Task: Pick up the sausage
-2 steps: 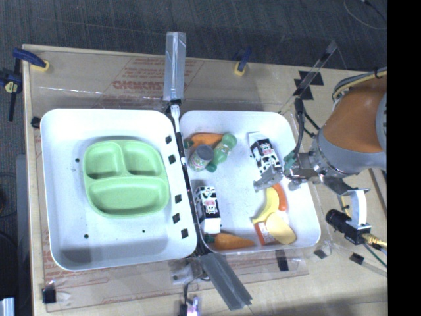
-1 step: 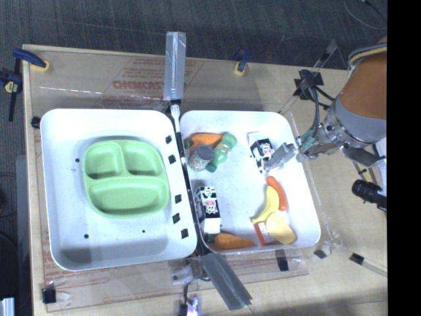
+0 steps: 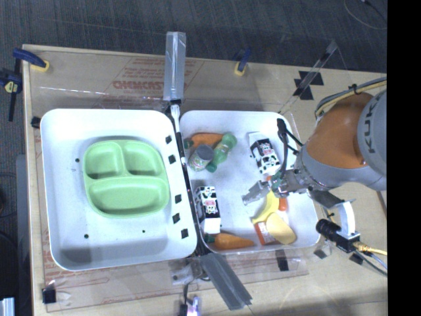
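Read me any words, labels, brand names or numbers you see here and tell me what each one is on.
"KUKA", partly cut off: on the grey arm at the right edge.
Red printing on the bench board behind the bins: upside down, too blurred to read.
Cow-patterned milk carton and a second carton in the right bin: printing too small to read.

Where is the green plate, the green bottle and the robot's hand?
green plate [image 3: 125, 178]: camera view, on the ridge between its compartments.
green bottle [image 3: 220, 151]: camera view, on the middle of its body.
hand [image 3: 263, 191]: camera view, at the grey fingertip end over the right bin.
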### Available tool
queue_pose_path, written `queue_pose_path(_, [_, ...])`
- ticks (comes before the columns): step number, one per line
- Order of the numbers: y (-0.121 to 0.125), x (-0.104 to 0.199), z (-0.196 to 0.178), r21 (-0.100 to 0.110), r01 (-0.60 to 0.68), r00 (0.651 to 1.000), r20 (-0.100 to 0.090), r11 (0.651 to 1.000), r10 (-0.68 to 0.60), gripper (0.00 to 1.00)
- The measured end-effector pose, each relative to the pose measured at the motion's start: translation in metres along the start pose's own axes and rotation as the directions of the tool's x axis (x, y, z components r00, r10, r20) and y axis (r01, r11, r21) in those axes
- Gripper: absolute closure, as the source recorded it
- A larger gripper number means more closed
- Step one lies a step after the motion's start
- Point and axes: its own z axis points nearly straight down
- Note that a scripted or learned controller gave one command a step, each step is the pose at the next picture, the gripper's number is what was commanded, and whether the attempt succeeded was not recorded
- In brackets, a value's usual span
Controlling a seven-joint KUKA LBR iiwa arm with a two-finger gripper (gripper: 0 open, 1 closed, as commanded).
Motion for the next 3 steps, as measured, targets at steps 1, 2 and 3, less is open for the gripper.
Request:
queue_pose_path(1, [0.038, -0.005, -0.041, 0.001, -0.059, 0.998, -0.001, 0.998, 0.059, 0.0])
queue_pose_path(2, [0.0, 0.0, -0.055, 0.001, -0.077, 0.997, -0.002, 0.997, 0.077, 0.0])
queue_pose_path(3, [0.023, -0.003, -0.042, 0.001, -0.075, 0.997, 0.0, 0.997, 0.075, 0.0])
